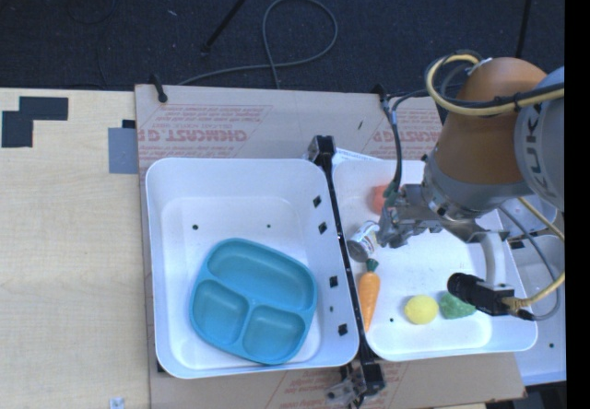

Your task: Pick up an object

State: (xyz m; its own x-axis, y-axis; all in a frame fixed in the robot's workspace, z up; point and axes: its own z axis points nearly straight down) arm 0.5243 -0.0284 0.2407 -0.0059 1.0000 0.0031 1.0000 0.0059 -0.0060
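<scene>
fingers of the two-finger gripper [373,239] are down in the right white bin [516,338], close to its left wall, but the dark metal of the wrist blurs into them and we cannot tell how far apart they stand or whether anything is caught between them. we make no claim of a hold.

just beside the fingertips sits a small silvery cup-like object [361,246], too small for us to name surely. a little below them lies the orange toy carrot with a green top [368,297], along the divider between the bins. behind the fingers, partly hidden by the wrist, is a small reddish-orange rounded piece [379,196]. further off, toward the front of the bin, rest the yellow ball-like fruit [421,309] and, touching or nearly touching it, the green leafy toy [455,306]. the blue plastic compartment plate [253,299] lies in the left white bin [166,214], well apart from the gripper.

our worry is the wall: with the fingers so near the divider, one could land on the rim or pin the silvery piece against it rather than straddle it. a closing stroke might also just nudge the piece aside, or clip the carrot top, and the lift would come up empty.
</scene>
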